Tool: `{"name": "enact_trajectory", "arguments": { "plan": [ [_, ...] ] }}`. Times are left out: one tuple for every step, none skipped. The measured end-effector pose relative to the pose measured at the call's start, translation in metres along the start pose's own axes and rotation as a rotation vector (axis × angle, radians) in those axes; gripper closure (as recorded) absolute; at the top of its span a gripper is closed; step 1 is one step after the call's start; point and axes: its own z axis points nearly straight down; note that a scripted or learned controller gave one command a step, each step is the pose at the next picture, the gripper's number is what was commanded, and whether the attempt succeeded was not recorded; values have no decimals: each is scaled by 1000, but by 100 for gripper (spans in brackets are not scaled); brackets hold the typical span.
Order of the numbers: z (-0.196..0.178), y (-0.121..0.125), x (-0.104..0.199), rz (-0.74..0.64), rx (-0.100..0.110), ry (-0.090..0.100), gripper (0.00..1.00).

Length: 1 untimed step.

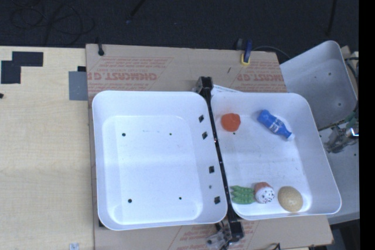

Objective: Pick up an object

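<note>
Where the right bin holds all the loose items, the blue bottle lies on its side in the far half of that bin, its long axis running on a slant from upper left to lower right in the camera view, though which end carries the cap is too small to tell. Well to its left, near the divider between the bins, sits a small orange-red round object, apart from the bottle. Along the near wall of the same bin three things lie in a row: a green leafy toy at the left, a white and red ball-like object touching or just beside it (the gap cannot be made out), and a tan egg-shaped object just to the right. The left bin lies beside it, both resting on a cardboard sheet over the wooden bench. Whether the gripper is released or clenched cannot be told.
</note>
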Motion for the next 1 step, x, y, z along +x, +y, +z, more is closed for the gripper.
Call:
{"name": "enact_trajectory", "arguments": {
  "plan": [
    [-10,0,0,-2,0,0,100]
  ]
}}
